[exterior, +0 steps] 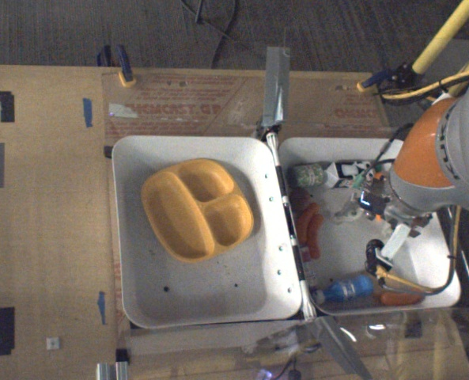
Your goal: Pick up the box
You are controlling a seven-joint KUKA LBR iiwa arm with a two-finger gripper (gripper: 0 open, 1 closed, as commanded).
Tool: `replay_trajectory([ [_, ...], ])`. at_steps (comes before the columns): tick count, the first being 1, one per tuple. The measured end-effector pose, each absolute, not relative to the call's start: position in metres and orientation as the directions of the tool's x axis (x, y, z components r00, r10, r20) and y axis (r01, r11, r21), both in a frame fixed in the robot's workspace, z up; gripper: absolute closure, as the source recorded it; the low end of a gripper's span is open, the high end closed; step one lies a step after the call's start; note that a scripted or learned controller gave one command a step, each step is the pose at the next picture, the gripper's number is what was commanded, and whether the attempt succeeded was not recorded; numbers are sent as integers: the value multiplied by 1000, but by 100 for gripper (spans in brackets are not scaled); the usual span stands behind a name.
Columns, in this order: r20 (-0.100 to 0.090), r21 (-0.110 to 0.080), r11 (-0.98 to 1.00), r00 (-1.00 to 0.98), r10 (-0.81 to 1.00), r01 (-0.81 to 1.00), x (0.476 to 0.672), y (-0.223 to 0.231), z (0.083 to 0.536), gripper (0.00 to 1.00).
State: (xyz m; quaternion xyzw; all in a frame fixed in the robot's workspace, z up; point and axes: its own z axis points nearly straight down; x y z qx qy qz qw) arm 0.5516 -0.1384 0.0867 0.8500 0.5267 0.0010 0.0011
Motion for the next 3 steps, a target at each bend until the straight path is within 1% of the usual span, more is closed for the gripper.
replay_trajectory([
  [1, -14, -46, -599, 599, 801, 800, 629, -165, 86, 0],
  [2, 0, 0, -567, 567, 824, 824, 592, -163, 86, 0],
  [3, 1, 2, -584, 584, 811, 811, 491, -183, 86, 0],
])
